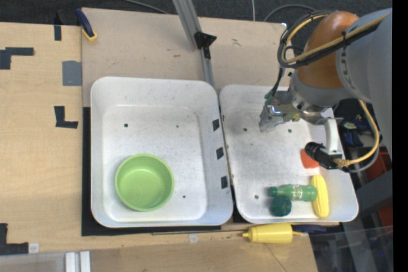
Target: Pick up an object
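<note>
Now the gripper [273,116] is seen apart from the green bottle [291,193] lying crosswise toward the bin's near edge; finger state cannot be told.

There are no words, numbers or signs to read here. The white bins [156,89] have plain sides. The green bottle [290,193] is too small to show any label.
</note>
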Robot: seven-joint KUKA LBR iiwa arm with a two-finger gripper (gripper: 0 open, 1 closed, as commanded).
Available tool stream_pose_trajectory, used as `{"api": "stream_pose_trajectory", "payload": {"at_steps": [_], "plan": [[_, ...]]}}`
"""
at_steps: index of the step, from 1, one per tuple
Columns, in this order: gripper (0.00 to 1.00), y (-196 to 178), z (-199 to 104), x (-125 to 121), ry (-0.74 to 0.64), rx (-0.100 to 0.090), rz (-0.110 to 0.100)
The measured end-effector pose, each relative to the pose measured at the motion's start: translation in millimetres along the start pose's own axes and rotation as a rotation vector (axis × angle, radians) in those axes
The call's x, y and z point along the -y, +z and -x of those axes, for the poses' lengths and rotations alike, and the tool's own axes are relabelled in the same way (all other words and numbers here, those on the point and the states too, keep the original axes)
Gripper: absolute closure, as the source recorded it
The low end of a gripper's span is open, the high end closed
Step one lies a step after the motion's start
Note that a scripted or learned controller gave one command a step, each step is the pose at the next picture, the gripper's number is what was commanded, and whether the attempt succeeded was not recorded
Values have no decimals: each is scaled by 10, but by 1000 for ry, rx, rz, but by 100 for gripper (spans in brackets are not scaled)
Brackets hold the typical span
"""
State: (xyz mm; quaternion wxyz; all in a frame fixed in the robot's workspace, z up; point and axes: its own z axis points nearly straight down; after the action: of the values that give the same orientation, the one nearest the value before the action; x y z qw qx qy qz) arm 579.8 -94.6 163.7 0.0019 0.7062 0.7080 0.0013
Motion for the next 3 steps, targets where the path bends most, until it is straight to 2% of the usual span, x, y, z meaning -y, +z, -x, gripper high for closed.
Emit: {"api": "stream_pose_trajectory", "payload": {"at_steps": [2,3], "plan": [[100,-1071,107,-23,1,0,0],[100,-950,-466,47,-4,-2,-7]]}}
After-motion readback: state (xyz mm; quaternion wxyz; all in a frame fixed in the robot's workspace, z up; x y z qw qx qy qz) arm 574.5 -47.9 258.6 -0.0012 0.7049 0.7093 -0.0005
